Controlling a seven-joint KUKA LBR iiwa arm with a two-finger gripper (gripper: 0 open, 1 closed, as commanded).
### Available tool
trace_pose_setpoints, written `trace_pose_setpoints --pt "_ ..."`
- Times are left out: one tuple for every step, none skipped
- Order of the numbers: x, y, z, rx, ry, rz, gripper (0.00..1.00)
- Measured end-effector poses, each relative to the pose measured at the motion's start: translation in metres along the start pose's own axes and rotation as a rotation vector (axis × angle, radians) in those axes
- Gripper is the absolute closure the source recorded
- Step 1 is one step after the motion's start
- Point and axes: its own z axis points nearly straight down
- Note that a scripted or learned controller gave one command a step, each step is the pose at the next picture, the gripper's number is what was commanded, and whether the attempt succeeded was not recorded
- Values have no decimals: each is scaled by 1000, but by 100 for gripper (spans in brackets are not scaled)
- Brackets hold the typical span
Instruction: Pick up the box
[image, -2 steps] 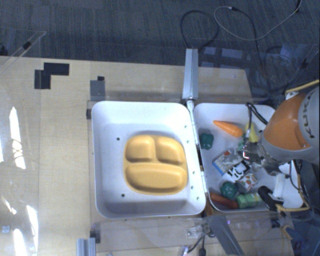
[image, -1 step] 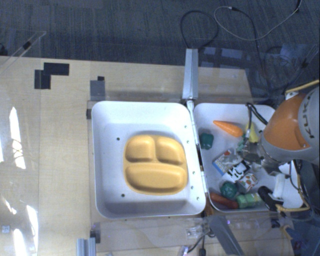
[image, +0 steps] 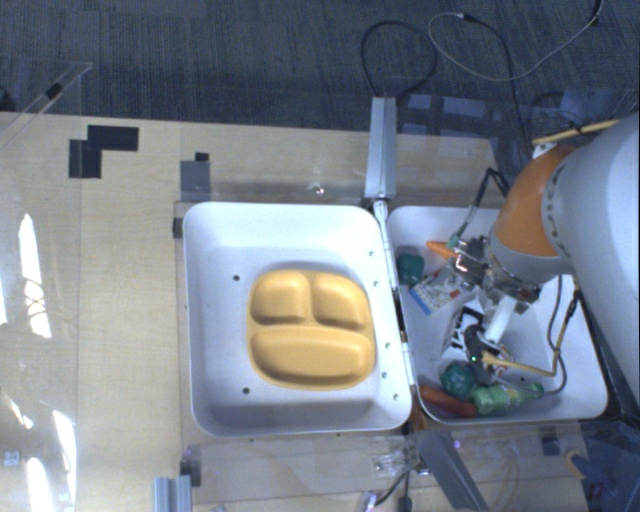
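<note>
The pincer (image: 478, 347) is being held low inside the right bin (image: 590, 405), among the clutter, and whether it is apart or together cannot be told, since the wrist and cables are lying over it. Nothing is being seen clamped in it. The box (image: 436, 292), judged to be the small pale packet with printing on it, is lying near the pincer, up and to the left of it in the camera view, toward the wall shared with the left bin (image: 205, 330). A dark green object (image: 410, 266) is sitting just past the box on that same side. Below the pincer, green pieces (image: 462, 378) and a red-orange piece (image: 446, 403) are being crowded against the near rim. Well to the left of the pincer, a yellow divided tray (image: 310, 328) is resting in the left bin.

The step in hand is being judged as the approach: the box is not yet being gripped. For the next move, the pincer is needing to be shifted over the box, spread wide enough to span it, lowered and closed, while the green object beside it is being avoided
</note>
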Motion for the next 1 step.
trace_pose_setpoints --pt "-28 -78 -92 18 -7 -46 0"
